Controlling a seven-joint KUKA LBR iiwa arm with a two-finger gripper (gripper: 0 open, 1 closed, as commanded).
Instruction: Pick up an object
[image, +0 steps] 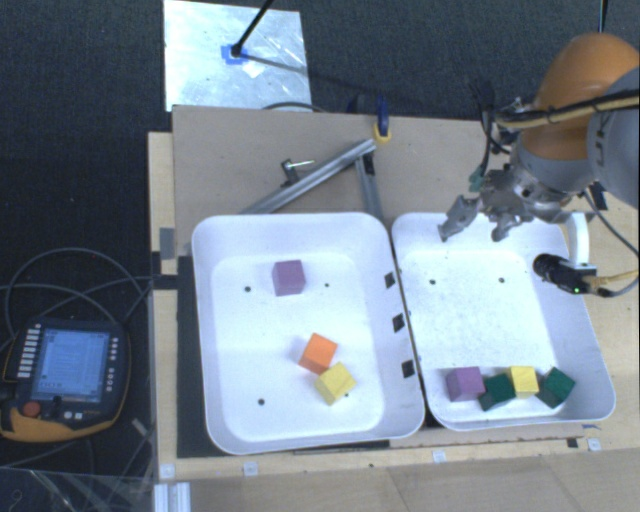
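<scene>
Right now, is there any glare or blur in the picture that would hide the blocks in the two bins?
Camera view: even, bright light; the white right bin looks washed out but its blocks stay distinct. The silver sheet beyond the bench glares. The orange block and yellow block in the left bin cast soft shadows. The gripper is slightly soft.

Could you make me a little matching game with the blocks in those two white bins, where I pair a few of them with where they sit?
Things:
1. orange block
2. purple block in the left bin
3. yellow block in the right bin
4. gripper

Places:
A. between two green blocks
B. above the far edge of the right bin
C. alone, toward the far side of its bin
D. touching a yellow block in the left bin

Pairs: 1-D, 2-C, 3-A, 4-B
</scene>
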